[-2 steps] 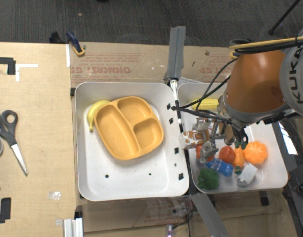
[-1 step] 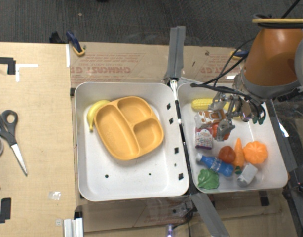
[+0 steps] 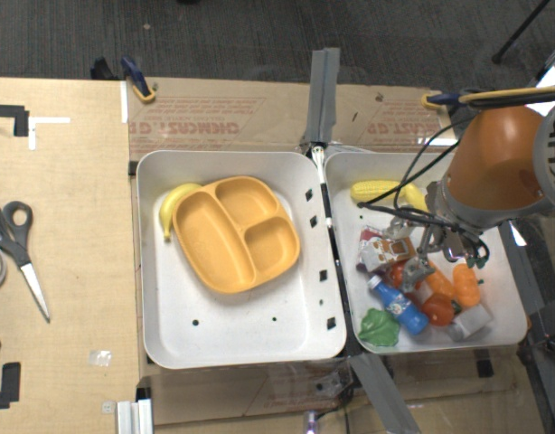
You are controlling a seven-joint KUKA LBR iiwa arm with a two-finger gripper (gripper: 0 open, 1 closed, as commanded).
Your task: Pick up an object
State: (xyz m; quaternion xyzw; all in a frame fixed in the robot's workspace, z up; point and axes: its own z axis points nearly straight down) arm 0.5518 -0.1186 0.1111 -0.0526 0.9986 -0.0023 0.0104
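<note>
The tool (image 3: 428,253) hangs low over the toy pile (image 3: 413,292) in the right bin (image 3: 503,333); whether it grips anything, I cannot tell. Nothing looks lifted yet, so the pick seems undone.

The right bin (image 3: 494,337) is crowded. The arm (image 3: 494,165) hangs over its middle, with black cables looping off the wrist across the far left part, and the gripper (image 3: 428,259) sits low just above the heap. Toys are packed close along the near side: a green piece (image 3: 379,327), a blue bottle (image 3: 397,304), orange pieces (image 3: 451,287) and a grey block (image 3: 472,319), with little gap between them. A corn cob (image 3: 379,190) lies at the far wall.

The left bin (image 3: 151,287) has a divided yellow plate (image 3: 234,233) and a banana (image 3: 174,204) in its far half; its near half is bare floor. The divider (image 3: 324,242) stands between the bins.
</note>
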